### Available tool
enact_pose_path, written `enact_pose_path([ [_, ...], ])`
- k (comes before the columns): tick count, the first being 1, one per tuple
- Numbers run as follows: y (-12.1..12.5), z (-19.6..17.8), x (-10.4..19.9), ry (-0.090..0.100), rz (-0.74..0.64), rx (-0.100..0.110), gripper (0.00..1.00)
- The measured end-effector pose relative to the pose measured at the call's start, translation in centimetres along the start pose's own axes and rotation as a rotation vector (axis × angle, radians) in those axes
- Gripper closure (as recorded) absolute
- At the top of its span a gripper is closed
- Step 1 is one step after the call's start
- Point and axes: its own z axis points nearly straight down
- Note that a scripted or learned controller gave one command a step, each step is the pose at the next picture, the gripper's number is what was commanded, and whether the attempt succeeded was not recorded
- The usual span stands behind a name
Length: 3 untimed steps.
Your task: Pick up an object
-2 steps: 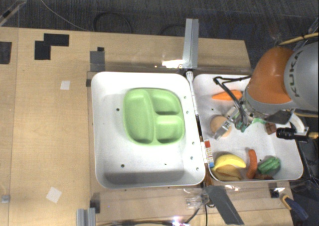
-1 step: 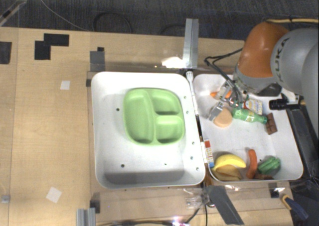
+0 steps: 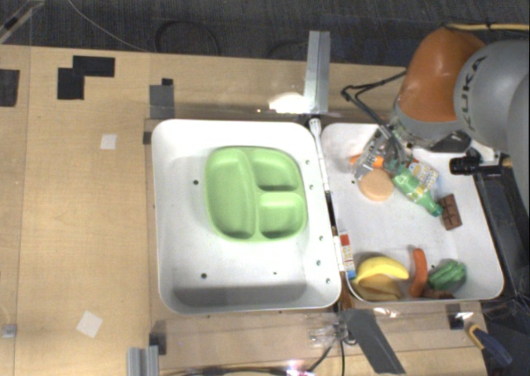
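Observation:
My gripper [image 3: 377, 155] hangs low in the back of the right bin [image 3: 480, 225], under the orange-banded wrist. It sits right above a round peach-coloured disc [image 3: 378, 188] and beside a green plastic bottle [image 3: 416, 185] that lies slanted. A small orange piece [image 3: 356, 159] shows at its left side. Further right lies a brown chocolate bar [image 3: 450, 212]. In the bin's front corner are a yellow banana [image 3: 381, 272], a red-orange sausage-shaped piece [image 3: 419, 269] and a green vegetable [image 3: 447, 274].
The left bin [image 3: 178, 200] holds a light green divided plate [image 3: 252, 192]. A metal post [image 3: 317, 72] stands behind the divider between the bins. The grey arm [image 3: 497, 93] fills the back right.

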Motion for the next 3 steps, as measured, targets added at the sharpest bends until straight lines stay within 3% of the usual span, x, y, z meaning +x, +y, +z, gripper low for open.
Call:
enact_pose_path([
  [1, 5.8, -12.8, 2.5, 0.001, -0.030, -0.004, 1.00],
  [2, 3.0, -15.4, 0.9, 0.012, -0.164, 0.002, 1.00],
  [3, -2.3, -7.7, -1.4, 0.019, -0.424, 0.002, 1.00],
])
